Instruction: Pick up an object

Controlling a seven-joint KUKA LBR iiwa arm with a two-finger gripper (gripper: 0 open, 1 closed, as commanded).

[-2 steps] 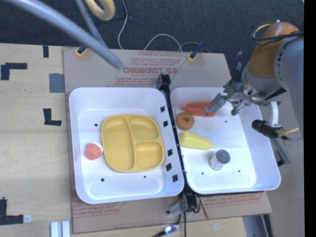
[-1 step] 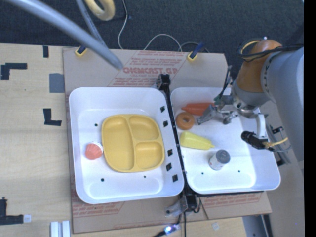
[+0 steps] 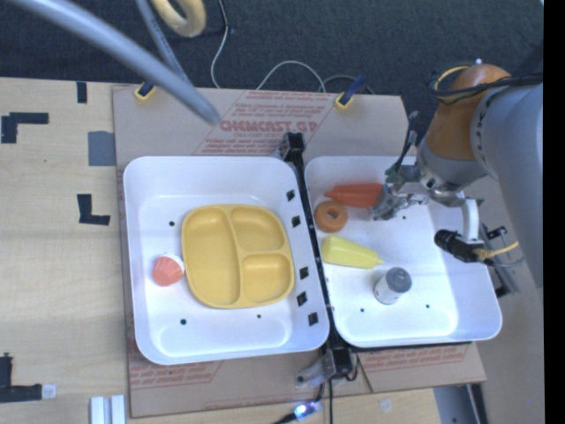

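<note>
The right bin [image 3: 459, 312] holds an orange-red carrot-like piece [image 3: 355, 194], an orange ring [image 3: 331, 216], a yellow cone-shaped piece [image 3: 350, 253] and a small grey cylinder [image 3: 391, 284]. My gripper [image 3: 389, 203] hangs low in the upper part of that bin, just right of the carrot-like piece's end and right of the ring. In the left bin [image 3: 150, 325] lie a yellow divided plate [image 3: 237, 255] and a small pink-orange piece [image 3: 167, 270] at the plate's left.
A black divider with clips [image 3: 305, 237] runs between the two bins. A cable and black fitting [image 3: 463, 244] hang off the wrist over the right bin's right edge. Grey tubing [image 3: 115, 38] crosses the upper left, above the bench.
</note>
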